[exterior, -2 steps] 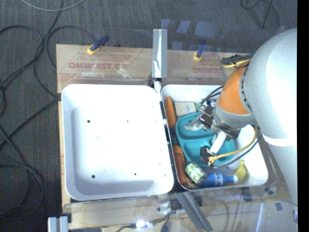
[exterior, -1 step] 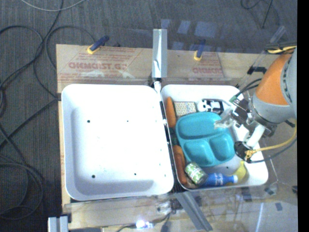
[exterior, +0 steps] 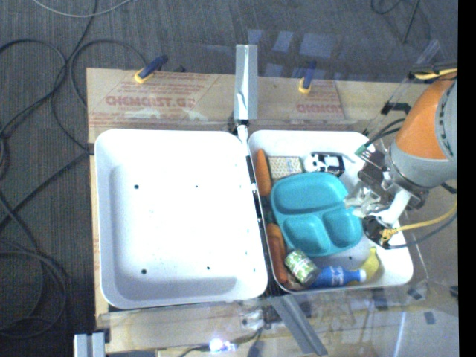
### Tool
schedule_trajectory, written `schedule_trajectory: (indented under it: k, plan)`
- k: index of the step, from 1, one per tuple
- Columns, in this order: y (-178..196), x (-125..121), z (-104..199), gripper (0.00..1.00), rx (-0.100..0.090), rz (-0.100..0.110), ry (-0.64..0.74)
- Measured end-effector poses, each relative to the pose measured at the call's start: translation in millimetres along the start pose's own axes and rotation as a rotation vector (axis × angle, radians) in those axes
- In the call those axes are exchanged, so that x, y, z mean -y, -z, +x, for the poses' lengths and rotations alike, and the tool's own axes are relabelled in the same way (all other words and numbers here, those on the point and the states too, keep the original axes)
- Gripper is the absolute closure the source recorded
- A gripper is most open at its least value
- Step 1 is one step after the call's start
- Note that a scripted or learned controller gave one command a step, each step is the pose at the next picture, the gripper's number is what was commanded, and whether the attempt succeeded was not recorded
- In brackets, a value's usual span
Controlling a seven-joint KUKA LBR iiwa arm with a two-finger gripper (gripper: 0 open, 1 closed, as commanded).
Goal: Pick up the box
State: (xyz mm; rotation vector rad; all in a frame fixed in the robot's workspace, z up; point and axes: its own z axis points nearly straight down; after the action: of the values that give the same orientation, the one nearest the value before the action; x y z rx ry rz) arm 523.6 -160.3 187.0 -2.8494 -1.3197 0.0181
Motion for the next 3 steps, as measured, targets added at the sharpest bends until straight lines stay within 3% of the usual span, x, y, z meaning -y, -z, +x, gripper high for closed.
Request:
schedule_trajectory:
  k: [1,2,3]
  plan:
    - [-71.2,15.1,35.8,1.00,-0.016,-0.027,-0.086]
    - [-89.9,-13.0,55.4,1.00,-0.002,-0.008,-0.398]
    - [-94.1,-35.6,75.8,1.00,0.044,0.018,-0.690]
